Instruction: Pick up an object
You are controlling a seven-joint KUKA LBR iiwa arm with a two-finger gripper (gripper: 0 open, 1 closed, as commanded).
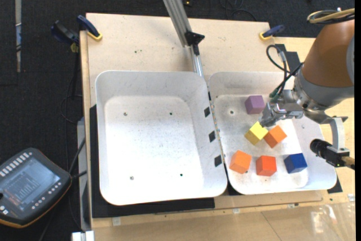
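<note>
**Gripper low over a crowded cluster of blocks**

We take the yellow block (256,132) as the likely target, since the gripper (271,116) sits just above and to its right, in the right bin (225,93). That block lies near the middle of the bin, touching or nearly touching an orange block (275,136) on its right. A purple block (254,103) sits a little further back, and along the front run another orange block (241,161), a red-orange block (266,166) and a blue block (295,163). The left bin (113,87) lies beside it.

We judge the main risk to be the crowding. With the yellow block and its orange neighbour so close, a finger could land on top of one instead of sliding beside it, or push the pair apart without gripping either. A closing grip might also catch a corner only, so the block twists out when lifted.

The arm (333,59) reaches in from the right, its orange band above the wrist, bent downward so the gripper points into the bin. We cannot tell how the fingers stand; the wrist and cables hide them, and we see no block between them.
</note>
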